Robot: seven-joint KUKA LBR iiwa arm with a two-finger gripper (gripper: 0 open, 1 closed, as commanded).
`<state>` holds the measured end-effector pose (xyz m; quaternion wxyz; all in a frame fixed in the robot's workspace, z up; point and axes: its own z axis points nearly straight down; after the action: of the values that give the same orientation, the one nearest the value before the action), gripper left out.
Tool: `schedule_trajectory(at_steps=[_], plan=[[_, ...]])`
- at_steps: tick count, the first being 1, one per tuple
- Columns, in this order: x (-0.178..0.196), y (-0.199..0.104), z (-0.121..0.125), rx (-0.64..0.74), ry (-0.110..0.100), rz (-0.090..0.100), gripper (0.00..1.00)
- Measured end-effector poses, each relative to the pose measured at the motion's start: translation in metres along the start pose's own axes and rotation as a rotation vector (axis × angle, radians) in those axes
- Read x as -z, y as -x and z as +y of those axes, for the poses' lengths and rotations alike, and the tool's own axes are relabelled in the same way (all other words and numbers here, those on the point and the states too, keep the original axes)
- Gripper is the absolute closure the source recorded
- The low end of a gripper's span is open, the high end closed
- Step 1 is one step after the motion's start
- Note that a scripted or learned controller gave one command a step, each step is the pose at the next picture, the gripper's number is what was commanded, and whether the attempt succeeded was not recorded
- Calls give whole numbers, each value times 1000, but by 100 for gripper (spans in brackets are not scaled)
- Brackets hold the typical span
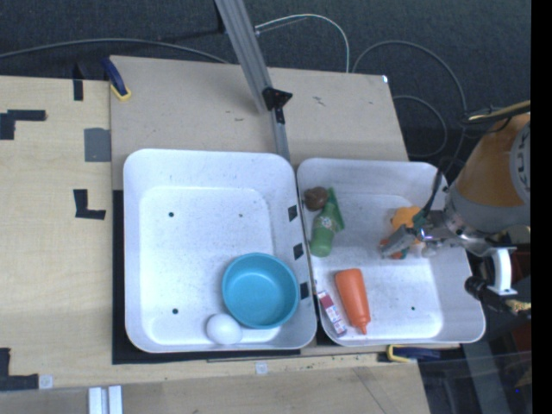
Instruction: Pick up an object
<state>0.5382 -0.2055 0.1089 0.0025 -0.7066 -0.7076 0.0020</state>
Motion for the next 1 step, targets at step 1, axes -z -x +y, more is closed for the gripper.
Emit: schedule_trajectory(at_steps=[1], plan=[[-20, 0, 0, 0, 6, -3, 0]])
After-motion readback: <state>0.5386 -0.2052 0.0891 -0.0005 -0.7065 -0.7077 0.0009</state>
